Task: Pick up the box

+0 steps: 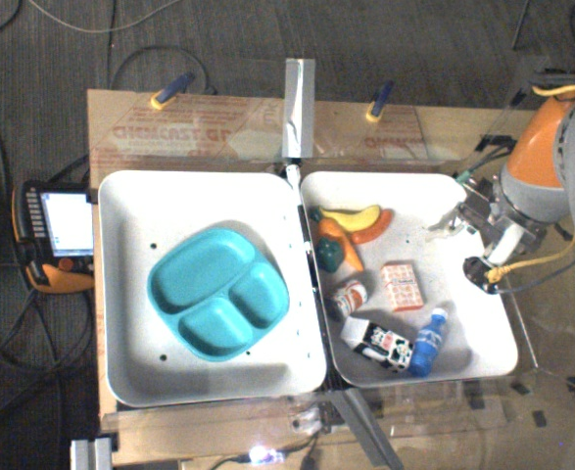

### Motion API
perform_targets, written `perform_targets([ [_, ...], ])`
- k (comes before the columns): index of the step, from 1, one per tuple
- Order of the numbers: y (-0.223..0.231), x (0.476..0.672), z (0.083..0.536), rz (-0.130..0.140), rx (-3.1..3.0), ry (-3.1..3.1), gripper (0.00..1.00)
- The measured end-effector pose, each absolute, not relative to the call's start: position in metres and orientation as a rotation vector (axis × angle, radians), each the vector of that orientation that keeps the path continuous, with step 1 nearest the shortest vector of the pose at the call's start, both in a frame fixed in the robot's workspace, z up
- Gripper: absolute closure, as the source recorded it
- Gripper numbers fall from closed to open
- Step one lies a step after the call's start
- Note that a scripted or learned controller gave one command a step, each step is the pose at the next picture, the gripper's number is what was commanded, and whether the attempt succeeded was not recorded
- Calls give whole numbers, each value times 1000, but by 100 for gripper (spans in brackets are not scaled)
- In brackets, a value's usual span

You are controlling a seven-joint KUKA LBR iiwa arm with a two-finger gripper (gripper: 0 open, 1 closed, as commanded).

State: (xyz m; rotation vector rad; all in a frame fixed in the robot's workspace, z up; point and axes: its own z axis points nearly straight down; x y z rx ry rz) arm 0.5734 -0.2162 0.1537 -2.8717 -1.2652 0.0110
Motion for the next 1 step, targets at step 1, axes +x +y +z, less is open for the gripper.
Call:
perform_targets([
  [1,-200,564,201,6,-2893,-1220,0],
])
